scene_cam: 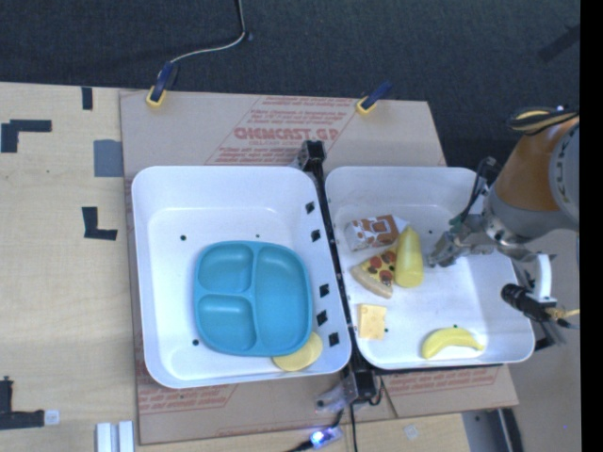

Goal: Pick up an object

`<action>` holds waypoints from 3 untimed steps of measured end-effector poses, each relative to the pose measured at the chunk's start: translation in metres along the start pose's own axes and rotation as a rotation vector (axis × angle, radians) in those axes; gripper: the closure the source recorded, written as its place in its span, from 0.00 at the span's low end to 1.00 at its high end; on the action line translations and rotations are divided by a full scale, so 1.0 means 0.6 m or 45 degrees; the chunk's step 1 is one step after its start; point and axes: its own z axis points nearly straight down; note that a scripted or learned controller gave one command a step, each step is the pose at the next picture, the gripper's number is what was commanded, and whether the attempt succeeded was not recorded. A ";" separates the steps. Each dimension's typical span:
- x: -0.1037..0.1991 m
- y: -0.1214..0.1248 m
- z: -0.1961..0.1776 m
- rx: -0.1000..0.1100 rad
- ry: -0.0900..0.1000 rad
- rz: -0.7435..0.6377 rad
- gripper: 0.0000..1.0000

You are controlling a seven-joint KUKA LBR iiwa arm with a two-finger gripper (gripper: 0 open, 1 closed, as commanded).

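Note:
The right bin holds several toy foods. A brown-and-white toast piece lies at its back left, with a pizza slice just in front of it. A yellow pear-shaped piece rests beside the pizza. A yellow cheese square and a banana lie near the front wall. My gripper is low in the right bin, just right of the yellow pear-shaped piece, reaching in from the right. Nothing visibly sits in it.
The left bin holds a blue divided plate with a yellow round piece poking out under its front right corner. A black divider with clips runs between the bins. The arm's orange band hangs over the right bin's far right edge.

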 end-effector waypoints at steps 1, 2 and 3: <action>0.006 0.164 0.001 -0.007 -0.004 -0.013 1.00; 0.002 0.056 -0.002 -0.001 -0.002 -0.005 1.00; 0.004 0.059 -0.001 0.000 0.001 -0.007 0.00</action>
